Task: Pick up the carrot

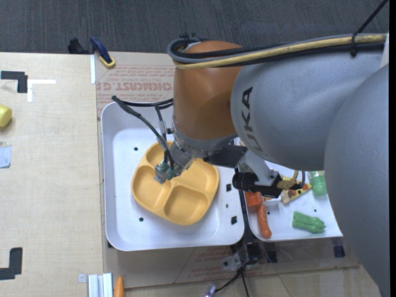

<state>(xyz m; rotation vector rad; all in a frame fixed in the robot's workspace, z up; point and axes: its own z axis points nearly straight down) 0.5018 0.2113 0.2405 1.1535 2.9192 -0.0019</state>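
- The carrot (262, 217), orange and slim, lies lengthwise in the right bin (331, 231) beside its left wall, near a green toy (308, 222).
- The gripper (164, 172) hovers over the yellow sectioned plate (176, 192) in the left bin (117, 184); whether it grips anything I cannot tell.

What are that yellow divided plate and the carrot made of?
The yellow divided plate looks like moulded plastic: uniform colour, smooth rounded compartment walls, soft sheen. The carrot seems a toy, probably plastic or rubber, going by its even orange and slight gloss.
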